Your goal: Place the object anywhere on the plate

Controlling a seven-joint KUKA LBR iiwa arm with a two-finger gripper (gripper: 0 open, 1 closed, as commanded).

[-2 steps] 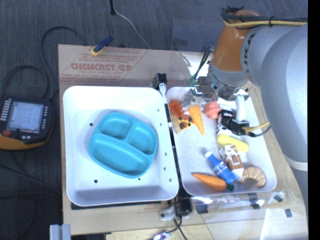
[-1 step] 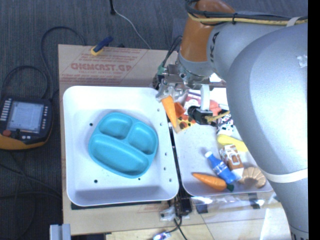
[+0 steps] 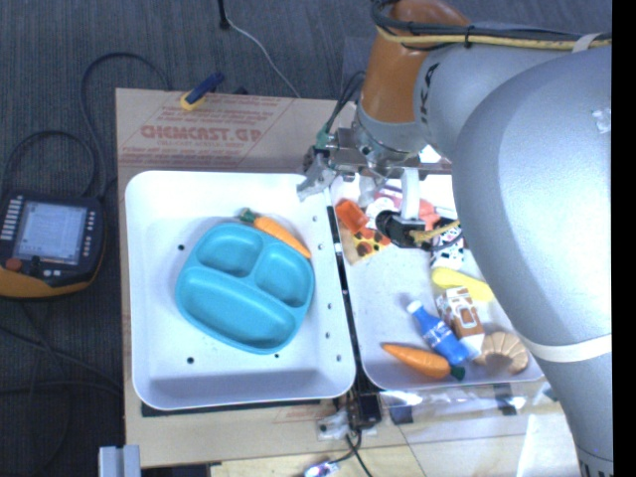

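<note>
Carrot (image 3: 283,235): in the left bin (image 3: 159,366), lying across the upper-right rim of the plate (image 3: 234,316). The green top points to the bin's back and the orange tip points toward the wall shared with the right bin (image 3: 383,301). It touches the rim. How much rests on the plate and how much hangs over the bin floor: cannot tell.

Plate: blue, three compartments, set diagonally mid-bin.

Gripper (image 3: 376,185): over the back-left corner of the right bin, just beside the shared wall, apart from the carrot. Its tip blends into the clutter beneath, so apart or together cannot be told.

Clutter under the gripper, partly covered: orange toy (image 3: 350,217), black thing (image 3: 397,230), pink scrap (image 3: 425,212). None has a shape that can be made out.

Nearer the front: spotted toy (image 3: 449,256), yellow block (image 3: 462,288), blue bottle (image 3: 437,331), second carrot (image 3: 417,360), croissant (image 3: 504,351).

The right bin's right wall and back corner are hidden behind the arm (image 3: 537,187).

Arm: comes in from the right, its grey link cut by the frame edge. The orange band (image 3: 397,68) sits above the wrist, and the wrist points down.

Outside the bins: printed cardboard (image 3: 199,132) lies under them, and a pendant (image 3: 45,241) is on the carpet to the left.
</note>
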